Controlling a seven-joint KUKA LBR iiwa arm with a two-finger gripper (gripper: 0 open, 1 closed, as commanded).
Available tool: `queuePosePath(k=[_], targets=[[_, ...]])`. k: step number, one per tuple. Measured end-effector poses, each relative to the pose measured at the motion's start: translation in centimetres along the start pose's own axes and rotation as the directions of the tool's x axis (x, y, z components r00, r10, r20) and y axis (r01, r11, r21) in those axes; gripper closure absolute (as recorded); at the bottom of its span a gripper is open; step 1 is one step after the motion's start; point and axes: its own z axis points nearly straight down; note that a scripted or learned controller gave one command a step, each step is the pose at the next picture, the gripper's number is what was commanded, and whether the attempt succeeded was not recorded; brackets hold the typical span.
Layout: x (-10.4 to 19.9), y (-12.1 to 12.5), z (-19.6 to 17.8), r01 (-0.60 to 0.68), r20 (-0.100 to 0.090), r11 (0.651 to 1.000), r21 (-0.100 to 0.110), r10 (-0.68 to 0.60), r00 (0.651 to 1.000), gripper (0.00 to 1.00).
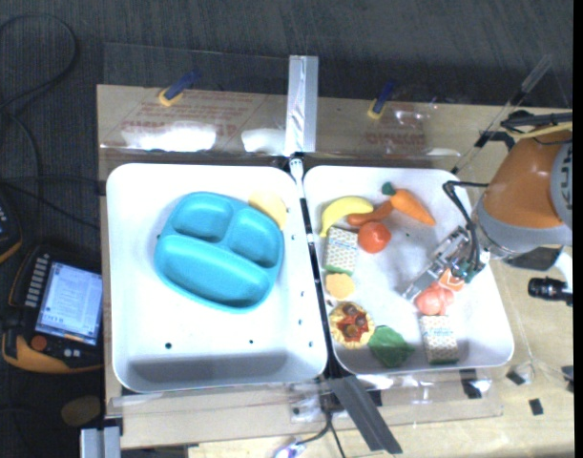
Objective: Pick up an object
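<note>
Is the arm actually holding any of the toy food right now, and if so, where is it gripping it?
It cannot be told. The end effector is low in the right bin, right beside a small red piece, but no object is clearly in its grip.

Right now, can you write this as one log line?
tool low in right bin | beside red toy | blue tray in left bin

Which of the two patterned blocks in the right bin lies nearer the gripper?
The patterned block at the bin's front right corner, just below the gripper; the other block sits across the bin beside the banana.
</note>
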Motion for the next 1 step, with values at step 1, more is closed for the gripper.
queuePosePath(k=[1], targets=[[7.63,-1.41,-0.12,-0.265,0.005,0.964,0.007,0.265,0.964,0.00]])
